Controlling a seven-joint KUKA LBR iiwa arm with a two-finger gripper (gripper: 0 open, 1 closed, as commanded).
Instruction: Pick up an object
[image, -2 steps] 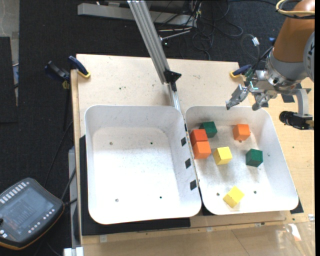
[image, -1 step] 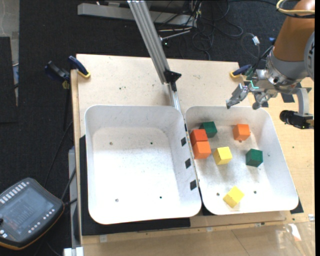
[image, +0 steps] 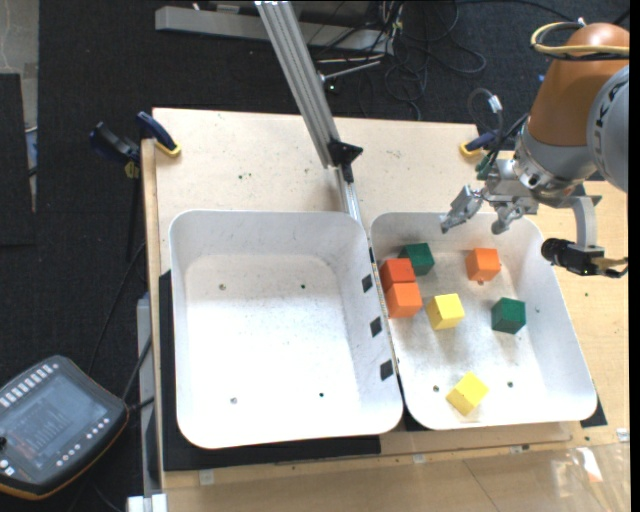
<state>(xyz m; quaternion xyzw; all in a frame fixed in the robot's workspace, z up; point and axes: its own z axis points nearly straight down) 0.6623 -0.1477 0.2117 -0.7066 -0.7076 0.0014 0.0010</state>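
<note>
The claw (image: 483, 209) hangs spread and holding nothing above the far edge of the right bin (image: 570, 345). The left bin (image: 200, 240) sits beside it on the bench (image: 250, 150). Two touching orange blocks (image: 401, 286) lie by the right bin's left wall; a lone orange block (image: 483, 263) lies near the claw.

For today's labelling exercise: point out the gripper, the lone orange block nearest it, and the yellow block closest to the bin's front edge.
gripper (image: 487, 212), camera view, between its fingertips.
orange block (image: 483, 263), camera view, top face.
yellow block (image: 466, 393), camera view, top face.
</note>
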